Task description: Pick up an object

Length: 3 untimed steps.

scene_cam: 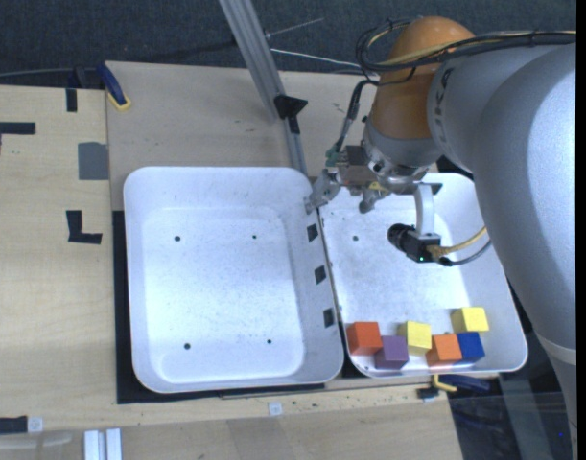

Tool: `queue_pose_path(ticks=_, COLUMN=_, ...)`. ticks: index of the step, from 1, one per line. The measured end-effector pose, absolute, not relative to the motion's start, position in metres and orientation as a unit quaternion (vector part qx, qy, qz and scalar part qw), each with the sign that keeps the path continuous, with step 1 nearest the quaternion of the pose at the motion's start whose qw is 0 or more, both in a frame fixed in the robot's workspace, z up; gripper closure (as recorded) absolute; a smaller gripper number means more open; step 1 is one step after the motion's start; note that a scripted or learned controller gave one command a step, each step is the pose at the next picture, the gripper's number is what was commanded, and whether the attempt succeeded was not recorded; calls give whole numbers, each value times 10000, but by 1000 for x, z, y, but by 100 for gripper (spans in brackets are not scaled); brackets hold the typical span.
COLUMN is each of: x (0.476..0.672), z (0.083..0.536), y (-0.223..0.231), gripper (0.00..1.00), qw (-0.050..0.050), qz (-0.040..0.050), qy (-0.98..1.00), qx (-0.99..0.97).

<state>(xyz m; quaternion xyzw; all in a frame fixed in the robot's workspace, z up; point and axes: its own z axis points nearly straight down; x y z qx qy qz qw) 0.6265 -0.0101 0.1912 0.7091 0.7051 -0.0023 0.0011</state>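
- Gripper (369, 188) sits at the far end of the right bin (369, 257), close to the divide between the two bins; whether it is open or closed cannot be made out, and no object can be seen in it.
- Above it the arm (523, 151) comes in from the right, its orange band (412, 75) just over the wrist, with black cables looping round it.
- A small black unit (412, 242) with a cable hangs below the wrist, over the middle of the right bin.
- All the blocks lie along the near edge of the right bin, well apart from the gripper.
- An orange block (364, 335) lies at the left of the row, with a purple block (394, 351) just beside it.
- A yellow block (418, 334) sits next to the purple one.
- Further right are a second orange block (446, 348), a blue block (471, 346) touching it, and a second yellow block (470, 318) just behind those two.
- Beside this bin, the left bin (139, 257) is white with fine dark specks.
- Both bins rest on the pale wooden counter (43, 286), which carries pieces of black tape.
- A slanted metal rail (259, 51) runs from the top down to the far corner where the bins meet.
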Motion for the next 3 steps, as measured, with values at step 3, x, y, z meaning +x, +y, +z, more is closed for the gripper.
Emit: queue_pose_path(ticks=3, x=617, z=192, y=60, gripper=0, qw=3, qz=-10, qy=7068, qx=7074)
